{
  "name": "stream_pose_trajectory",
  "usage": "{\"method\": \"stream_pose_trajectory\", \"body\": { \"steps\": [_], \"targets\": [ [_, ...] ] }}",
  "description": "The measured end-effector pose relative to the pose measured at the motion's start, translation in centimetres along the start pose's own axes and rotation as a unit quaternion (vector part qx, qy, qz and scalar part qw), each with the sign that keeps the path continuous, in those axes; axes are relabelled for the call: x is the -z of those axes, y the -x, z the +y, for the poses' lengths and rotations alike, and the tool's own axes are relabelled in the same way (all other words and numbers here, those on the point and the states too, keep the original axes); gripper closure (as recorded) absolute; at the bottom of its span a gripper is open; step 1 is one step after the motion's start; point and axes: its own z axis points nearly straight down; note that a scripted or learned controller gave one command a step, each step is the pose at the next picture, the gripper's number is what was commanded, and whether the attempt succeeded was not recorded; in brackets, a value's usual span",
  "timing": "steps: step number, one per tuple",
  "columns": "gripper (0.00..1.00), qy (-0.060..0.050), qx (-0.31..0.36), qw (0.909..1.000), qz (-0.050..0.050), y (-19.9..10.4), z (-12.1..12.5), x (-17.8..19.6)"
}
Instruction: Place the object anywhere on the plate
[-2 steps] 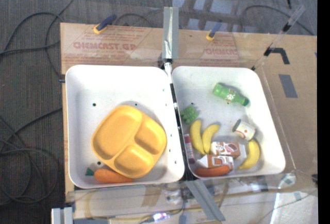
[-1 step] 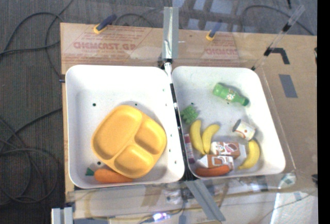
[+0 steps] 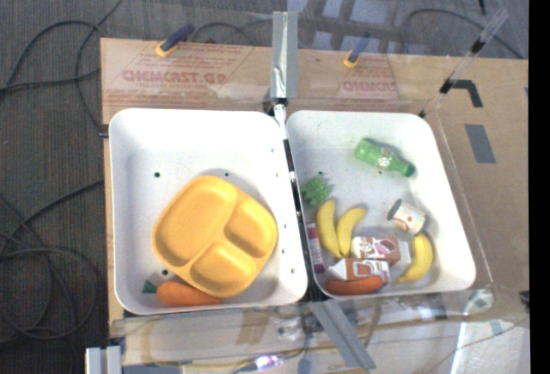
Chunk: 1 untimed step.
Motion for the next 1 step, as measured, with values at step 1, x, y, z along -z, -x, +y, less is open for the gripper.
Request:
{"method": "stream_pose_trajectory", "body": {
  "steps": [1],
  "targets": [
    [1.00,0.001,-0.017,0.9999,0.000,-2.66,0.72,0.04]
  ]
}}
